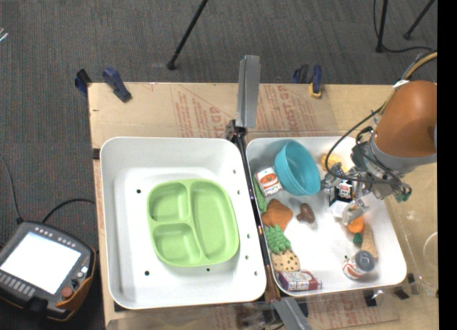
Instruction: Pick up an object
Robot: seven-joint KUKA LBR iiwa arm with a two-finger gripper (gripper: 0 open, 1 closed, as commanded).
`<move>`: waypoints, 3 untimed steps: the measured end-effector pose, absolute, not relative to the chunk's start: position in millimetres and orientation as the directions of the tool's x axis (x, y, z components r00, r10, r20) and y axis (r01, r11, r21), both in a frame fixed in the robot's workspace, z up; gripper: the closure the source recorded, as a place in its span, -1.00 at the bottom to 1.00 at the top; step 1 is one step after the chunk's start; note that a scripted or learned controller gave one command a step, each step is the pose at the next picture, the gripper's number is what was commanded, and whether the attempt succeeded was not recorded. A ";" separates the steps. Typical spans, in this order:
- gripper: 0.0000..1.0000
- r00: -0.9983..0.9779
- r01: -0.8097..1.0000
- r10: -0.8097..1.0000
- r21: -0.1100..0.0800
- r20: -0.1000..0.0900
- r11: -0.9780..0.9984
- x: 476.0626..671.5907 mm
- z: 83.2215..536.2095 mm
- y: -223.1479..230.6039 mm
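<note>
My gripper (349,198) hangs low over the right side of the right bin (389,239), below the orange wrist band. A small white, red and black item (344,191) lies directly under it, partly covered by it. An orange carrot-like piece (355,226) sits just in front of the gripper. A tilted blue bowl (298,168) lies to the gripper's left, with a yellow item (333,159) behind it. Whether anything is held is hidden by the wrist.
The right bin also holds a small red and white can (268,181), a brown piece (277,214), a dark lump (306,212), a green toy (277,238), a cookie (287,260), a red box (300,279) and a round tin (359,265). A green divided plate (193,221) lies in the left bin (121,178).
</note>
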State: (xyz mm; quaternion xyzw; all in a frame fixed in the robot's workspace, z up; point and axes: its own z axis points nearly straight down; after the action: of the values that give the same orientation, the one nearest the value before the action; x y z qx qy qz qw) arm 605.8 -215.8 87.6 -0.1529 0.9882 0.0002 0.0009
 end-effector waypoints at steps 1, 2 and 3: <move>-1.00 -0.993 -0.121 -0.121 0.002 -0.002 0.993 583.1 87.6 -189.7; -1.00 -0.993 -0.120 -0.120 0.001 -0.004 0.993 645.0 87.8 -199.6; -1.00 -1.000 0.001 0.001 0.001 -0.003 1.000 584.3 88.2 -210.9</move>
State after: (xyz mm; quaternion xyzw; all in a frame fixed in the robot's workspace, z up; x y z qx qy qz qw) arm 584.3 -210.9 88.2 0.0007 1.0000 0.0006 0.0013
